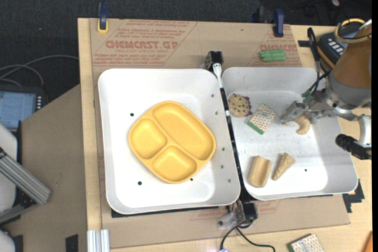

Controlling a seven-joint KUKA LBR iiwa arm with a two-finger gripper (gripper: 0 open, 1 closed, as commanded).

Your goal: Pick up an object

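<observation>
We hang our jaws (293, 113) narrowly parted above the right bin (331, 183), just beside a small tan piece (303, 124), presumably lining up a grasp.

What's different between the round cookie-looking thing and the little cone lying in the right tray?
The cookie is round, flat and speckled with dark spots; the cone is long, plain tan and tapers to a point. The cookie sits near the far left corner of the right bin, close to a green-edged packet; the cone lies nearer the front, beside a tan cylinder. Both rest on the bin floor, apart from the claw.
</observation>
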